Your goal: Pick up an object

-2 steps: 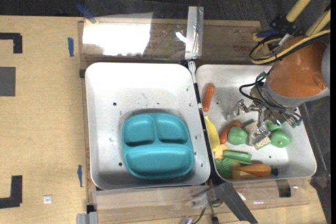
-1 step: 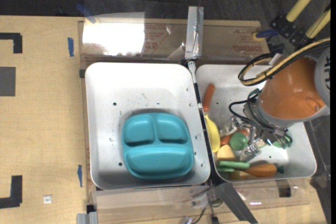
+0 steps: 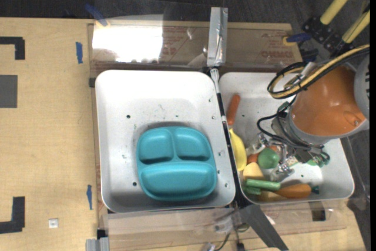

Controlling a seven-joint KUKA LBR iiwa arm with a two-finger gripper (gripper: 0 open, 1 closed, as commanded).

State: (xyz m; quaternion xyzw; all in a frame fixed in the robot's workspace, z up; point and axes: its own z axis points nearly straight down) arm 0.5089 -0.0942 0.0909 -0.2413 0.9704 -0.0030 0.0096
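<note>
camera view: arm low over the toy pile in the right bin

camera view, looking down at a slant, gives you two shallow white bins side by side on the pale wooden tabletop (image 3: 41, 144). the left bin (image 3: 117, 91) carries a teal divided plate (image 3: 175, 162), lying flat toward the near half of the bin, with two small wells at the far side and one long well at the near side. blue tape marks sit on the tabletop just left of that bin.

the right bin (image 3: 258, 88) holds a cluster of small toy foods gathered in its near left part. you can see an orange-red carrot-like piece (image 3: 233, 109) lying along the wall shared by the two bins, apart from the rest. below it a yellow banana-like piece (image 3: 238, 149) lies against the same wall. next to that sit a green round piece (image 3: 269, 158), a yellow-orange chunk (image 3: 253, 170), a green stick (image 3: 262, 184) and an orange piece (image 3: 295, 190) near the front wall, all touching or crowded close.

the arm comes in from the right, its orange band (image 3: 326, 106) big in the frame, black and yellow cables looping over it. the gripper (image 3: 283, 163) is down among the toys, just right of the green round piece. you cannot tell from this angle how its parts are set, or whether anything is caught in it; the wrist and cables cover that spot.
</note>
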